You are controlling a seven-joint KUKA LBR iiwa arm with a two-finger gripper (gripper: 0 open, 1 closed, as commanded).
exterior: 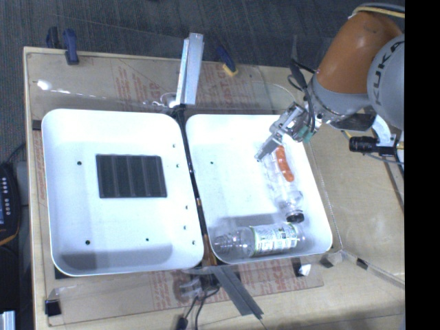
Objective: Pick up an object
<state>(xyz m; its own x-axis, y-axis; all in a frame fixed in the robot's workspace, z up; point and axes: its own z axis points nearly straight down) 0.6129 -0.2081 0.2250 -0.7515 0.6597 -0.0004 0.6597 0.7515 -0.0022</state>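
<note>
My gripper (265, 151) reaches into the right bin (227, 150) from the upper right, low over the bin's upper right part. Its tip is at the top end of a small clear bottle (284, 184) with an orange patch, which lies along the bin's right wall and has a black cap at its lower end. I cannot tell whether the tip touches it. A larger clear bottle (258, 240) with a printed label lies on its side along the bin's near wall. A dark grey ribbed slab (130, 176) lies flat in the left bin (69, 218).
A raised divider (191, 184) separates the two bins, with a grey upright bar (190, 67) behind it. Blue clamps (70, 45) grip the bench's far edge. The arm's orange band (350, 50) hangs over the bench at the upper right.
</note>
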